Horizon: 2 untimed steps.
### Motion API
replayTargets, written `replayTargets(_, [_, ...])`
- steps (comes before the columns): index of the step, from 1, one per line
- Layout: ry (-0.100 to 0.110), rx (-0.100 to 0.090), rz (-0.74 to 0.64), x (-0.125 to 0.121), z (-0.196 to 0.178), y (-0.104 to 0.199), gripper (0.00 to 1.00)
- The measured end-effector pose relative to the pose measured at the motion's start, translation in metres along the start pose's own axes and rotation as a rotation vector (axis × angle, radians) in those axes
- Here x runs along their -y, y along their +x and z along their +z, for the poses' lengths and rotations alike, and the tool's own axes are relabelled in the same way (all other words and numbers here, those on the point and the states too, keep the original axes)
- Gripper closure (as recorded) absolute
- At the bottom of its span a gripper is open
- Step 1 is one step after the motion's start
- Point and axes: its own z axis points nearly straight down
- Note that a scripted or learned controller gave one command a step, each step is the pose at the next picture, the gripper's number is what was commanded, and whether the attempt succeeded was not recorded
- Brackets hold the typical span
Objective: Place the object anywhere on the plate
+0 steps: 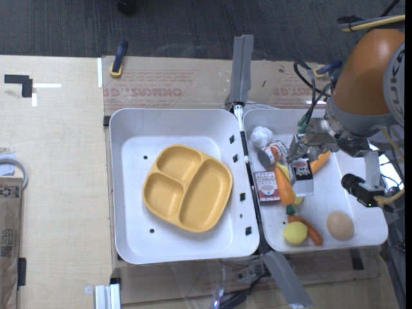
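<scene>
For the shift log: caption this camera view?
Gripper over right bin's toy food; yellow divided plate waits in left bin.

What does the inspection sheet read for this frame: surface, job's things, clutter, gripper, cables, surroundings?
Surface: wooden bench bearing two white bins side by side, left bin and right bin.
Job's things: yellow three-part plate in the left bin, nothing on it.
Clutter: in the right bin, carrot, small red box, lemon, egg, white wad.
Gripper: gripper low over the right bin's pile; fingers hidden among the items, hold not readable.
Cables: dark cables looping beside the arm.
Surroundings: dark carpet beyond the bench; clamp at the bench's far edge.
</scene>
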Motion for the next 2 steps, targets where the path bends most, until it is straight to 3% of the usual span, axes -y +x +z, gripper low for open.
replayTargets(1, [0.002, 0.000, 0.274, -0.0591, 0.0346, 0.1251, 1.00])
replayTargets(2, [0.002, 0.000, 0.274, -0.0591, 0.0346, 0.1251, 0.00])
